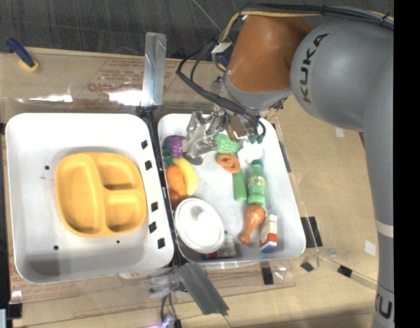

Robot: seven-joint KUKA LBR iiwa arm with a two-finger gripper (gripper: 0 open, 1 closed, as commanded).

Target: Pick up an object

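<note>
Nearest us sits a round glossy white bowl (pixel 200 225), below our metal pincer (pixel 196 137); beside the pincer lies a purple piece (pixel 174 145). Its grip we cannot tell.

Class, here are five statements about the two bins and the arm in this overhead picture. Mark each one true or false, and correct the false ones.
1. The yellow divided tray lies in the left bin. True.
2. The green bottle stands in the left bin. False: it lies in the right bin, beside the drumstick.
3. The gripper is over the far end of the right bin. True.
4. The white bowl sits at the far end of the right bin. False: it sits at the near end, by the left wall.
5. The small carton lies in the near right corner of the right bin. True.
</note>
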